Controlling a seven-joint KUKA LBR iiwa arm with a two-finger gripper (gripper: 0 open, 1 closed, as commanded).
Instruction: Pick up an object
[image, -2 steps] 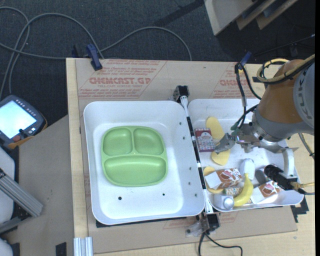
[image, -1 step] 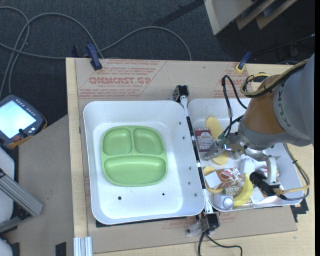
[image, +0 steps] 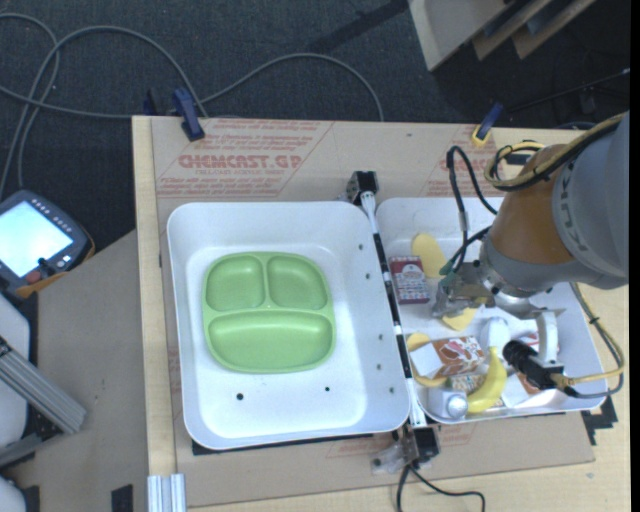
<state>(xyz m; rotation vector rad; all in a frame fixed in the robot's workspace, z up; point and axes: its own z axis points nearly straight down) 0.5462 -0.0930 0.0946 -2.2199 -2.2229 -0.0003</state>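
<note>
Target object: a pale yellow piece (image: 459, 319) lying in the right bin (image: 590, 395), just below the gripper.
Gripper: the gripper (image: 456, 297) hangs low over the bin's middle, touching or nearly touching the yellow piece (contact cannot be confirmed).
Fingers: state cannot be told; the wrist hides them from above.
Key relation: the piece lies directly under and slightly toward the camera from the fingertips, so the coming move is judged a short descent and close.
Neighbours: a red-and-white packet (image: 408, 280) to the left, a banana (image: 487, 385) further front.
Left bin (image: 190, 300): holds a green divided tray (image: 268, 311), well apart.
</note>
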